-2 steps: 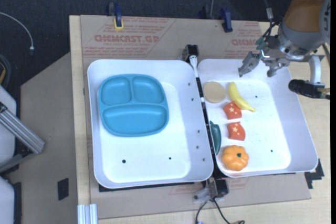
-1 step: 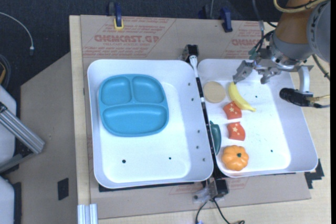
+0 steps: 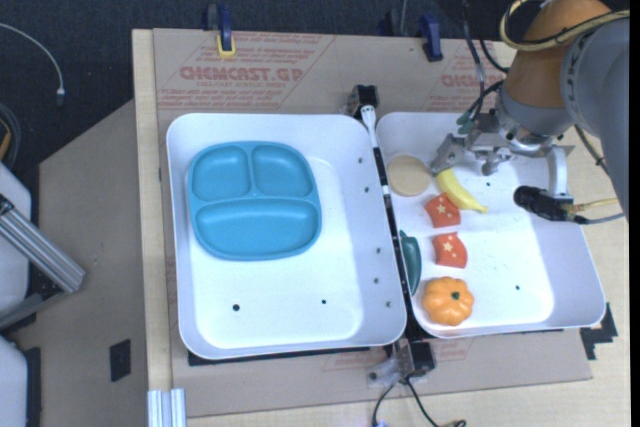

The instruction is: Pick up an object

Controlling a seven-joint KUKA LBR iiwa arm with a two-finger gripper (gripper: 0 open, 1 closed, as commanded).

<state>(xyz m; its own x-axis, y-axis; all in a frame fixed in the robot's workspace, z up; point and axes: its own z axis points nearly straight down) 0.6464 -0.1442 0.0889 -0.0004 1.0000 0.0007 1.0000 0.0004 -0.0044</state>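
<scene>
We see two shallow white bins side by side on the surface (image 3: 150, 215), which is covered by a brown printed sheet. The left bin (image 3: 340, 295) holds a blue divided plate (image 3: 256, 199) in its upper left part. The right bin (image 3: 560, 285) holds the small things, gathered along its left side: a round tan disc (image 3: 408, 175) near the upper left corner, a yellow banana (image 3: 459, 190) just to its right, a red piece (image 3: 443, 211) touching the banana's lower edge, a second red piece (image 3: 451, 250) below that, and an orange pumpkin (image 3: 447, 301) near the bottom edge. A dark green thing (image 3: 410, 260) leans against the bin's left wall. The arm (image 3: 560, 55) comes in from the upper right of the frame, and its gripper (image 3: 480, 147) hangs over the upper part of the right bin, just above and right of the banana. We cannot tell whether the gripper is released or clenched, and nothing visible sits in it.
</scene>
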